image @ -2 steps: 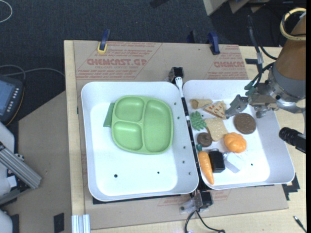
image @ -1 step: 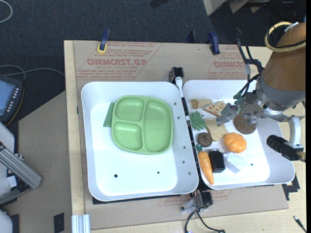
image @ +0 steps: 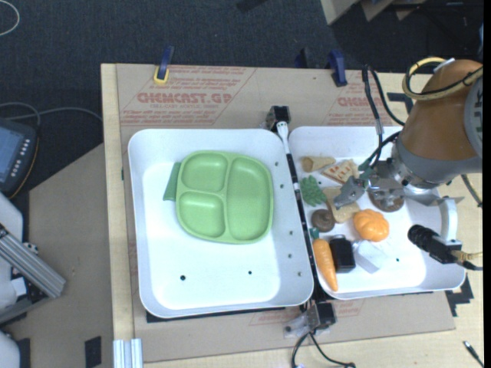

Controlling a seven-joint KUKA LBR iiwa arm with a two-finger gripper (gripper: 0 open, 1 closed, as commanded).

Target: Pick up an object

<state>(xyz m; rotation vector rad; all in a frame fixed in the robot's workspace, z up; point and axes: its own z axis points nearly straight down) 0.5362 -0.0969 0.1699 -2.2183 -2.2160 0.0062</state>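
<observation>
1. we see a green plate (image: 225,196) in the left bin (image: 153,267).
2. right of the plate, in the right bin (image: 406,278), lie a carrot (image: 325,264) and an orange (image: 370,225).
3. the claw (image: 347,192) hangs just up-left of the orange; we cannot tell if it is apart or together.

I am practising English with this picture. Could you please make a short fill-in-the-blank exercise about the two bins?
1. The green plate lies in the ____ bin.
2. The plate has ____ compartments.
3. The carrot lies in the ____ bin.
4. The arm reaches in from the ____.

Missing words: left; three; right; right
</observation>
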